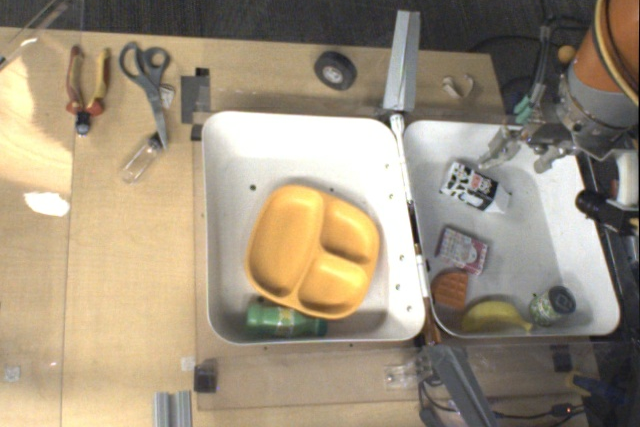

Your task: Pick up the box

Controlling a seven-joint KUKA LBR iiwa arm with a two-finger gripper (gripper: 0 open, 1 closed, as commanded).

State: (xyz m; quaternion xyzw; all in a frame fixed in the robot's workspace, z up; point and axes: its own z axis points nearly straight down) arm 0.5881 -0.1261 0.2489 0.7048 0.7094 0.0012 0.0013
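Over the right bin's (590, 245) far edge you see the gripper (522, 147) with its fingers spread apart, nothing between them. Your box (470, 185) lies flat on the bin floor just below and left of the fingertips, apparently untouched.

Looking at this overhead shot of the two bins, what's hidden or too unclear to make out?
- Green can: partly under the yellow divided plate.
- Box: print too small to read.
- Gripper: fingers small and cluttered, state unclear.
- Arm: cut off by the right edge.
- Round brown item: too small to identify.
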